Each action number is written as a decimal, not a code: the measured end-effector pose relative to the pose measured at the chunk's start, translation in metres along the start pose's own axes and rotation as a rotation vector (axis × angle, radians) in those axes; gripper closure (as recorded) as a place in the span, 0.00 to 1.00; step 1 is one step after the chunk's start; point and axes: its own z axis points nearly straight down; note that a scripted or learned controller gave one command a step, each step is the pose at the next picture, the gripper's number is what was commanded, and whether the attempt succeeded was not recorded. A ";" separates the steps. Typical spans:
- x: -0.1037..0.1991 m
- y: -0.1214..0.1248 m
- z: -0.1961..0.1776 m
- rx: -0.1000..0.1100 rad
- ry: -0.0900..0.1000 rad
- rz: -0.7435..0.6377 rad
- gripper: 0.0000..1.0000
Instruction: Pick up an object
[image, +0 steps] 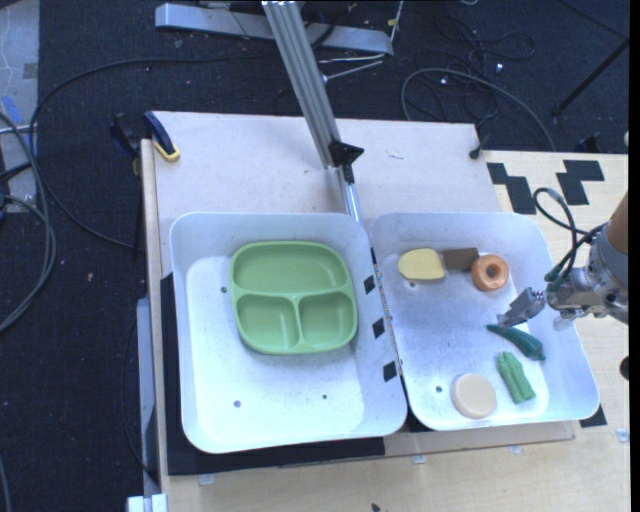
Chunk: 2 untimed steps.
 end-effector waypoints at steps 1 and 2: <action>0.011 -0.001 0.052 0.005 0.002 0.001 0.00; 0.007 -0.010 0.110 0.006 0.002 0.003 0.00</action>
